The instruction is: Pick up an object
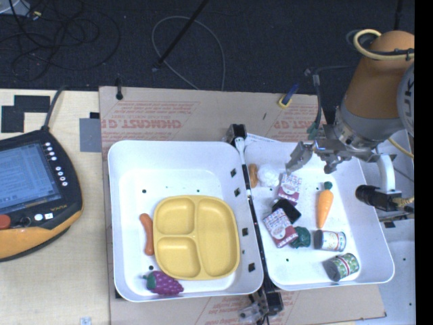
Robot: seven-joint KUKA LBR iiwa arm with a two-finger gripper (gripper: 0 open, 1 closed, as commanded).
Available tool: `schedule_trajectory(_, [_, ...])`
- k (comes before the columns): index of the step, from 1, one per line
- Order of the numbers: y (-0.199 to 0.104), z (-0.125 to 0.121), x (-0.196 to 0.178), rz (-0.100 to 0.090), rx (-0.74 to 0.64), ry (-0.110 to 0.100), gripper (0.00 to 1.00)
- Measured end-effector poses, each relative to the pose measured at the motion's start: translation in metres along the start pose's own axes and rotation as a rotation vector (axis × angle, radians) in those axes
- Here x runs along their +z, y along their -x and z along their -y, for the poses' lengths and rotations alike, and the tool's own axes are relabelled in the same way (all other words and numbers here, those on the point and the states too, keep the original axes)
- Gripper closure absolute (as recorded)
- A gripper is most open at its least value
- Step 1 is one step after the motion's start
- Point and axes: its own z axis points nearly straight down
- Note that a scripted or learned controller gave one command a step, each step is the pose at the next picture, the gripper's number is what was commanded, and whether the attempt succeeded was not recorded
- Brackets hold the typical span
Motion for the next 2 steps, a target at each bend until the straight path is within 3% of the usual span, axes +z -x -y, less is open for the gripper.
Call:
schedule_trajectory(1, [0.066, 0.009, 0.077, 0.0, 0.002, -0.001, 0.0])
schedule_trajectory(2, [0.021, 0.009, 0.143, 0.001, 0.001, 0.002, 0.0])
